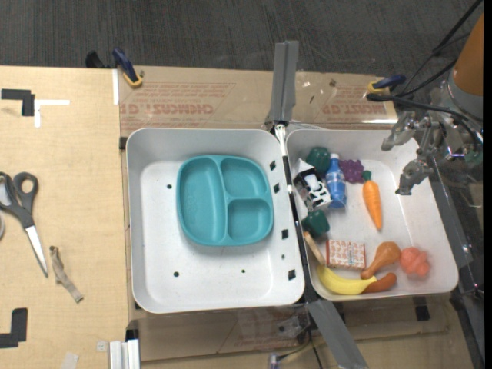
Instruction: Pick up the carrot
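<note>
The carrot (372, 204) lies in the right bin (440, 271), in its upper middle, tip pointing down toward the near side and its green stub up by the grapes (352, 169). It lies apart from them, on bare white floor. My pincer (409, 177) hangs to the carrot's right, near the bin's right wall, holding nothing; I cannot tell from this slant whether it is open or closed. I judge the step in hand to be the approach: I want to slide left until I am over the carrot's thick upper half, turn the wrist so the pincer closes across its width, then go straight down. The thick end gives more to bite on than the thin tip. For room, the right side of the carrot is open floor all the way to the wall, so I come in from there. To its left stands the blue bottle (335, 188), near enough that I keep clear of it. The drumstick (380, 258) and peach (415, 262) lie below the tip, well out of the way.
</note>
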`<state>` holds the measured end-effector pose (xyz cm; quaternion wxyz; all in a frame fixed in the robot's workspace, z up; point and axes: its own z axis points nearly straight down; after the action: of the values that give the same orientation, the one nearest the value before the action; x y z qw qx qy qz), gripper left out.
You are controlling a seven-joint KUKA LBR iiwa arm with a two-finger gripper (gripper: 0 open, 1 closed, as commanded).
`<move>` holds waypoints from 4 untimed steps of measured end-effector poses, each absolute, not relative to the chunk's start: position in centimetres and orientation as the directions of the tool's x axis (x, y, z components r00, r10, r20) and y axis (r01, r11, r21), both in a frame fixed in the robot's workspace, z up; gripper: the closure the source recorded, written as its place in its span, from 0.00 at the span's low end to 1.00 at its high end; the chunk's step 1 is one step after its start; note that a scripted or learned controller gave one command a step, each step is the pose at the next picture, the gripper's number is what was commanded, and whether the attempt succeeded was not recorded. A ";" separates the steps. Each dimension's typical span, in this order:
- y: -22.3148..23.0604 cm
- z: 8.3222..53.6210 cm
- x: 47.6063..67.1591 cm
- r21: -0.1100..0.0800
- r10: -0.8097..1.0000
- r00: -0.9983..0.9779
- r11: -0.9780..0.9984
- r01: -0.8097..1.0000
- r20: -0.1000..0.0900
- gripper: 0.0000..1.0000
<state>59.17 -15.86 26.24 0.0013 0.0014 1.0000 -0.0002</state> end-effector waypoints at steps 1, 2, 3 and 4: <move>-16.7 18.3 59.2 -0.001 -0.064 -0.998 0.998 -0.064 -0.003 0.00; -18.7 9.4 61.6 -0.001 -0.147 -0.989 0.989 -0.147 -0.004 0.00; -18.5 10.6 61.8 -0.003 -0.152 -0.988 0.988 -0.152 -0.010 1.00; -22.1 15.7 63.5 -0.001 -0.021 -1.000 1.000 -0.021 -0.007 1.00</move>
<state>63.48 -22.06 15.71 0.0036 -0.0107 0.9999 -0.0005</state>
